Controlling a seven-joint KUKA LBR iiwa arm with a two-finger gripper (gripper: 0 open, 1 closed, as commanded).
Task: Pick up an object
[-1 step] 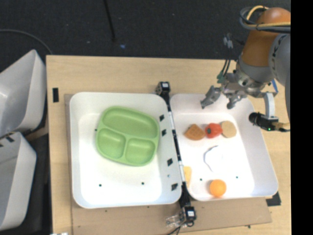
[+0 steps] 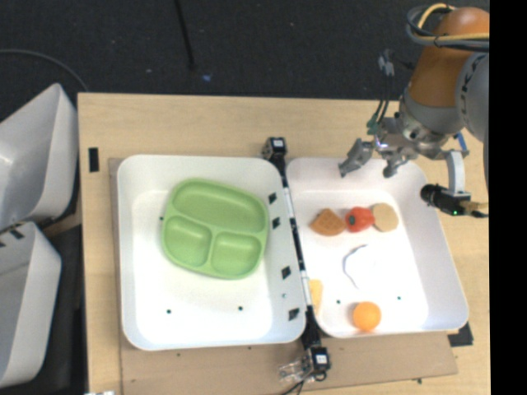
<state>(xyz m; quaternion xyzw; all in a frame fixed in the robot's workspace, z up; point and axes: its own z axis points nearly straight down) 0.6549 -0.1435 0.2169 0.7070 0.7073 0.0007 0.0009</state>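
Right bin: tan wedge, red tomato-like item and beige round piece in a row, touching; grey curved strip mid-bin; orange ball near the front; yellow piece at the left wall. Left bin: green divided plate. Gripper above the right bin's far edge, fingers spread apart, holding nothing.
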